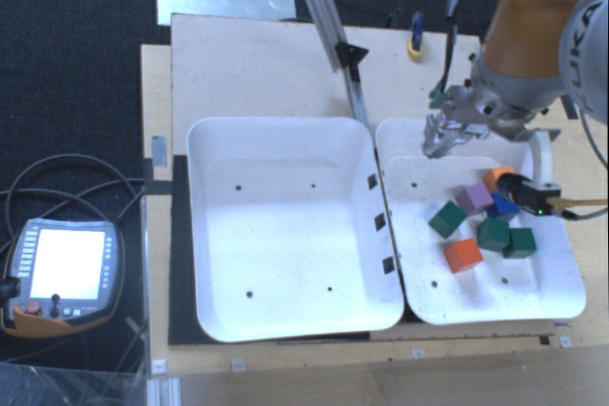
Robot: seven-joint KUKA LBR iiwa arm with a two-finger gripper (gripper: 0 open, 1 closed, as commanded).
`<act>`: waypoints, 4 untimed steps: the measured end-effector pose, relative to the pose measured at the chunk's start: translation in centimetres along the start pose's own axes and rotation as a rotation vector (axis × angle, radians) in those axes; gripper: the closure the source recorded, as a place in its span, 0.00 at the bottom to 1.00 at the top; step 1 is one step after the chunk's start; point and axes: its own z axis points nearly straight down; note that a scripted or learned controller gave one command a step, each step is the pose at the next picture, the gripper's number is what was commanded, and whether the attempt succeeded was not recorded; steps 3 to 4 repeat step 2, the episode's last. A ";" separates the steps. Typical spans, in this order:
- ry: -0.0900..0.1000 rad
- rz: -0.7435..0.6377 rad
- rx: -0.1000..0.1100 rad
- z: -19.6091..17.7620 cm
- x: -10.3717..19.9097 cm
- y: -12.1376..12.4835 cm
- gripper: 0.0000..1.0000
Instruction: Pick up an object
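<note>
Nothing is picked up yet; the gripper (443,140) hangs over the right bin's (561,299) far-left corner, and whether it is spread or clenched I cannot tell; the blocks (483,225) lie clustered nearby, untouched.

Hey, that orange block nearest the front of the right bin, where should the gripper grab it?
Judging from this view, take the orange block from above across its left and right faces; those sides look free. A dark green block crowds its upper right corner.
</note>
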 end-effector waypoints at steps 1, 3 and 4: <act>0.000 0.000 0.001 0.2 5.0 -1.4 1.00; 0.000 0.000 0.001 0.5 9.7 -2.7 1.00; 0.000 0.000 0.001 0.5 9.7 -2.7 1.00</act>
